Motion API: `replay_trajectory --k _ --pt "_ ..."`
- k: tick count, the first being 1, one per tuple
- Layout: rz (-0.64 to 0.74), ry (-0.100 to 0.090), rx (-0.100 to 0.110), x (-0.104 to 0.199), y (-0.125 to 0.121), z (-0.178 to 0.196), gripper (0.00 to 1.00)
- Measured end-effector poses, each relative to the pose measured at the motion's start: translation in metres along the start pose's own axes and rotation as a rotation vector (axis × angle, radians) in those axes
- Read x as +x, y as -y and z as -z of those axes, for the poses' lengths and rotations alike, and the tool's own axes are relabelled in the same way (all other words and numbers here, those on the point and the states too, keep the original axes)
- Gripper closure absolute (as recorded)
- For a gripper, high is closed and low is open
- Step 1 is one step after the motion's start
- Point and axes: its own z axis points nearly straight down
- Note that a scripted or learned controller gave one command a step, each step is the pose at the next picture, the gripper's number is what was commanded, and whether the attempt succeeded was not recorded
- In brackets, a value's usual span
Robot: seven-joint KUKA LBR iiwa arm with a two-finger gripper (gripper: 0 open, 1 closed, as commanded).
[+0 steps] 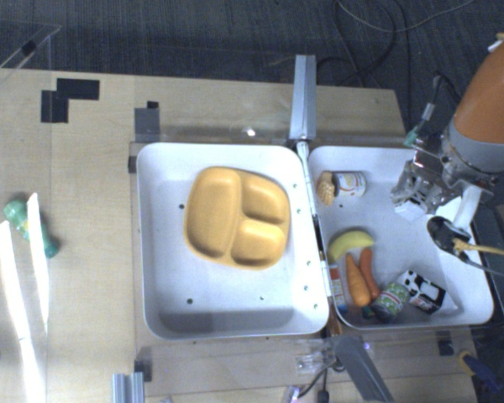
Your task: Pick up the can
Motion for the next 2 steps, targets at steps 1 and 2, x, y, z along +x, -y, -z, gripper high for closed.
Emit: replay_trajectory --k 1,2 --pt "0.035 0.0 -0.001 0.01 -0.023 -0.01 1.0" --pt "0.107 0.0 -0.003 -0.065 -0.029 -0.002 1.0"
